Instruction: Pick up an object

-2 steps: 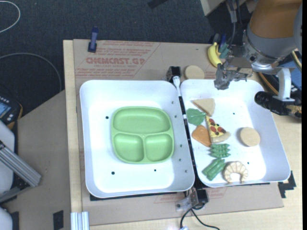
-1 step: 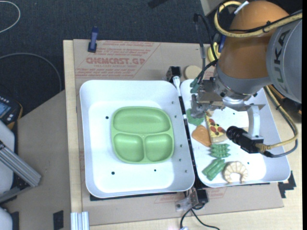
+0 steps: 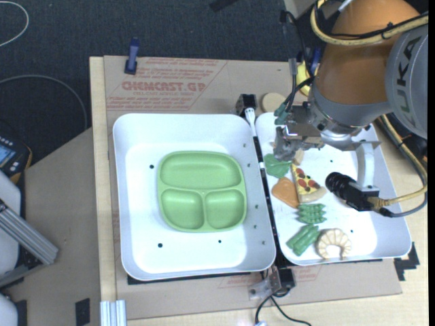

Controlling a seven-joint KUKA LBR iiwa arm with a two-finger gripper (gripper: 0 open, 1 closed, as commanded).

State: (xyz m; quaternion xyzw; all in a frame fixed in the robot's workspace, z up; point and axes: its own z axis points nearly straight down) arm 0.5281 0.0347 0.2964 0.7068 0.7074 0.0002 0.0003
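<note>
The metal two-finger gripper (image 3: pixel 291 143), whose opening cannot be told, is poised over the right white bin's (image 3: pixel 394 233) far-left corner, where the green leaf-shaped toy (image 3: pixel 275 166) is best approached straight down, clear of the rim.

toy food (image 3: pixel 307 209) crowding right bin (image 3: pixel 387 240), left bin's rim (image 3: pixel 129 182) open
</note>
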